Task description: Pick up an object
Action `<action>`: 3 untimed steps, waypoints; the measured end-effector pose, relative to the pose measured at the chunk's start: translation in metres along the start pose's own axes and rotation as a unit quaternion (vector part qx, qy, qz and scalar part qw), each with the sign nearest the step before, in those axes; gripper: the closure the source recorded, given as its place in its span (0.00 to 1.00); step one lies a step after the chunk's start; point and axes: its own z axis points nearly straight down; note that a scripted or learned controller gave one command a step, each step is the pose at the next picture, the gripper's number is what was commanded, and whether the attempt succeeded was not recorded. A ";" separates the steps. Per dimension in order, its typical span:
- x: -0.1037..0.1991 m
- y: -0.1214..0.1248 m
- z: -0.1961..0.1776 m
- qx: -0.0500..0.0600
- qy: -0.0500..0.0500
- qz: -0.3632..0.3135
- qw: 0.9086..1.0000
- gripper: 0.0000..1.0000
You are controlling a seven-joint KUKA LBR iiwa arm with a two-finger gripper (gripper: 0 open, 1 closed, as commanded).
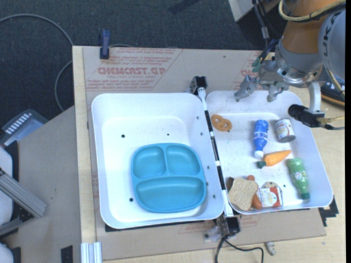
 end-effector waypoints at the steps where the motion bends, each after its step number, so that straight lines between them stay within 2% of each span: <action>1: -0.064 -0.045 0.040 0.001 0.000 0.000 1.000 0.00; 2: -0.041 -0.054 0.125 0.001 0.000 0.000 1.000 0.00; 3: -0.041 -0.054 0.114 0.000 0.000 0.001 1.000 1.00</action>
